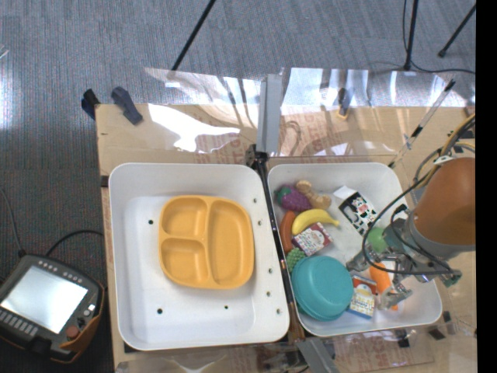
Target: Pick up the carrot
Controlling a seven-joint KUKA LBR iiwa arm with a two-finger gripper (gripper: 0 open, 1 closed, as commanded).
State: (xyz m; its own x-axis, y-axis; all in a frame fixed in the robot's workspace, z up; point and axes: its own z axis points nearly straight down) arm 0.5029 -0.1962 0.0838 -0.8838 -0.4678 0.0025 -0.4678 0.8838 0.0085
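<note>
We see the pincer (386, 274) lowered into the right bin (388, 174), near that bin's right wall, under the arm's orange band (450, 200). An orange carrot (380, 280) sits directly at the pincer, partly covered by the metal parts. We cannot tell whether the pincer is apart or together, nor whether the carrot lies between its tips.

Just left of the pincer lies a small printed packet (362, 297), touching a teal bowl (321, 287) that rests upside down further left. Up and left of the pincer we find a black-and-white carton (356, 208). Well to the pincer's left, a banana (314, 220) lies over a small red-labelled box (311, 240), with a bunch of purple grapes (293, 200) above them. A second long orange piece (286, 230) lies against the bin's left wall; we cannot tell what it is.

Far left of the pincer, the left bin (124, 208) holds a yellow divided plate (206, 242). Both bins rest on the tabletop (128, 142).
</note>
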